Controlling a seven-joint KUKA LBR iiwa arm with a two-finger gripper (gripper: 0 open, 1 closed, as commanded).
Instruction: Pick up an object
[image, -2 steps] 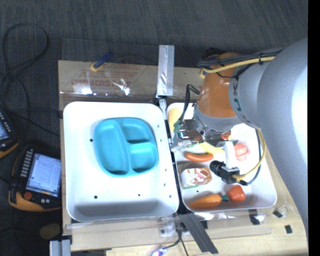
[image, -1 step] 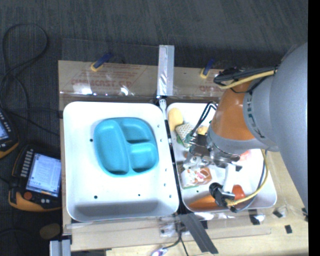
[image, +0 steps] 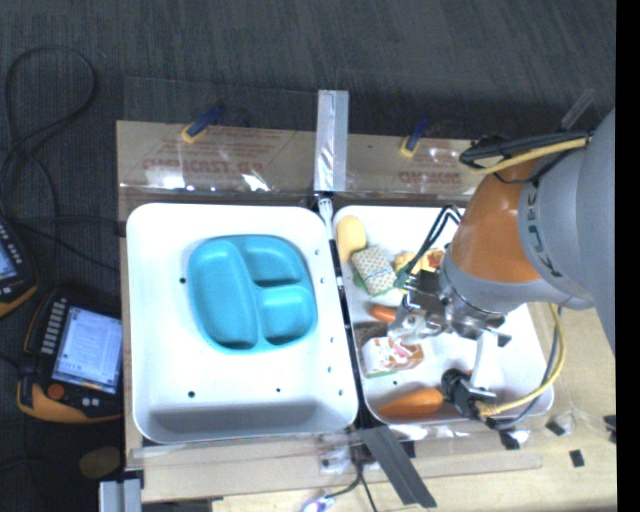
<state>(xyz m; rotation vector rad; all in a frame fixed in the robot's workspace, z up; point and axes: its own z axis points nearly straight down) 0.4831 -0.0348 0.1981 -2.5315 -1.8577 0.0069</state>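
Gripper (image: 412, 322) of the grey-and-orange arm is hanging low over the middle of the right bin (image: 530, 345), above a crowded heap of small objects, as the program is working toward a pick. Whether its fingers are standing wide or narrow cannot be told from this slanted overhead camera, and nothing is visibly sitting between them. Candidates are lying close together: a pale yellow piece (image: 350, 236) at the far left corner, a checkered packet (image: 374, 268) just beside it, a red-and-white wrapper (image: 390, 353) directly under the gripper's near side, and an orange carrot-like item (image: 412, 403) against the near wall. In the left bin (image: 150, 300), a blue divided tray (image: 252, 291) is resting alone, well apart from the action. Doing this step well probably means committing to one object rather than straddling two; the wrapper appears nearest the tool, yet flat and likely slippery, so a straight, centred descent with the fingers set across its narrower side is looking wisest. Cables trailing near the wrist and the crowding of neighbours are posing the main risk of a nudged or empty grasp.
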